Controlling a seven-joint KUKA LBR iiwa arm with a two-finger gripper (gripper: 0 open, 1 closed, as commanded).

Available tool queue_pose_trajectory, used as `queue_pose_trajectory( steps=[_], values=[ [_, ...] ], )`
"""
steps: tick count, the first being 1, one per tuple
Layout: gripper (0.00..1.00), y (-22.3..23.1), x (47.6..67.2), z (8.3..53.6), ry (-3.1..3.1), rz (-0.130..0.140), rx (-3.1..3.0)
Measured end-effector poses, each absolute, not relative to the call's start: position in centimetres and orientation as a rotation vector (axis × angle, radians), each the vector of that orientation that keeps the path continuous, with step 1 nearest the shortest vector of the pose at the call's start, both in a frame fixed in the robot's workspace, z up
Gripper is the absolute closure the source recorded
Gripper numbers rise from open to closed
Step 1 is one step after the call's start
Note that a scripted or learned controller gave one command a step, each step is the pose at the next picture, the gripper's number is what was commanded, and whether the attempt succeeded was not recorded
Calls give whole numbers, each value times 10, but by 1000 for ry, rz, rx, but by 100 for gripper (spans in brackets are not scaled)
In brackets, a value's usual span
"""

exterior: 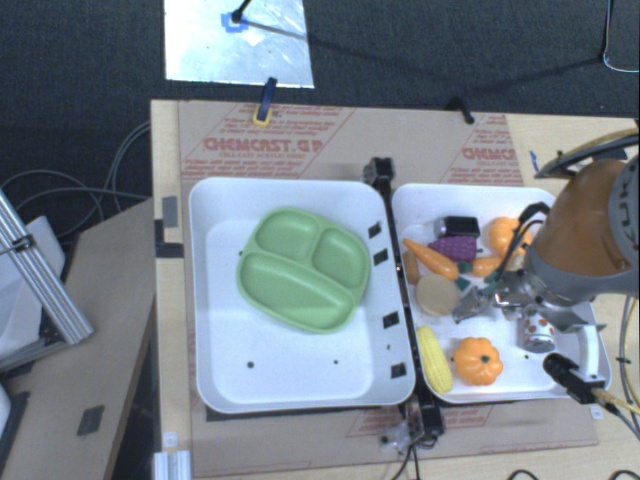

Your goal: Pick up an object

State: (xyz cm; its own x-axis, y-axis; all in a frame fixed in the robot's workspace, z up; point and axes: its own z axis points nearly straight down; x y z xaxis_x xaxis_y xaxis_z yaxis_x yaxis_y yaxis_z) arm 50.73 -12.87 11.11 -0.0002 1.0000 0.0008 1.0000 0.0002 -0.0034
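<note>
Toys crowd the right bin [575, 393] beneath our arm [590, 233]: a pumpkin [477, 360], corn [433, 358] and carrot [432, 258] lie just left of our gripper [480, 298]; whether it grips anything, we cannot tell.

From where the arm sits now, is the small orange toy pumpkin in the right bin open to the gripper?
Probably yes. The small orange toy pumpkin lies uncovered beside the yellow toy corn cob, and the gripper is just above it with nothing between.
</note>
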Motion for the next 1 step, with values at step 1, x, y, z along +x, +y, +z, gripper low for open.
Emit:
queue_pose_trajectory(
  steps=[1],
  values=[
    [0, -128, 508, 83, -2222, 0, -2219]
  ],
)
